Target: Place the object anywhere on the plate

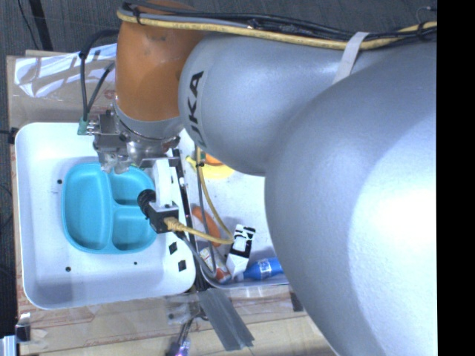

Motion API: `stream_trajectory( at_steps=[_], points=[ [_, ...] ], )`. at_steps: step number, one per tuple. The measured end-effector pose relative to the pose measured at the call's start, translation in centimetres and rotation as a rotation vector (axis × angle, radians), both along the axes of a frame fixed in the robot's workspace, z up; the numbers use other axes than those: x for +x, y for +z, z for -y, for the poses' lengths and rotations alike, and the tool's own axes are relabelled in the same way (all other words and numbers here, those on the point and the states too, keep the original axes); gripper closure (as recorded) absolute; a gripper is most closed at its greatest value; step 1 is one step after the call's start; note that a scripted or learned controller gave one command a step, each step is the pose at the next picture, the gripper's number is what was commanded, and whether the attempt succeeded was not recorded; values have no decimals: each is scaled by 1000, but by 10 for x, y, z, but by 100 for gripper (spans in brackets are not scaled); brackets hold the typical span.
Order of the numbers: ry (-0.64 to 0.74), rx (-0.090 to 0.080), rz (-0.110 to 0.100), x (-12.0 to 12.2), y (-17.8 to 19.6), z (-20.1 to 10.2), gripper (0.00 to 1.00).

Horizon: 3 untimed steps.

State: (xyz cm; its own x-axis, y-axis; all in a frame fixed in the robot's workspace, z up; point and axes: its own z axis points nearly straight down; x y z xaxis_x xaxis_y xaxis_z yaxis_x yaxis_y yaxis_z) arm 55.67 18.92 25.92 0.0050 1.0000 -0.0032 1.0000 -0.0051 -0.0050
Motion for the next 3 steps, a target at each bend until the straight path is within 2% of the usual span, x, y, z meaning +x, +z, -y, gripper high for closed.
stream_trajectory(
  at_steps=[1, 2, 3],
  points=[
    [-127, -1, -3, -35, -129, -28, 100],
    [63, 2, 4, 48, -74, 36, 100],
    [164, 3, 0, 15, -45, 58, 100]
  ],
)
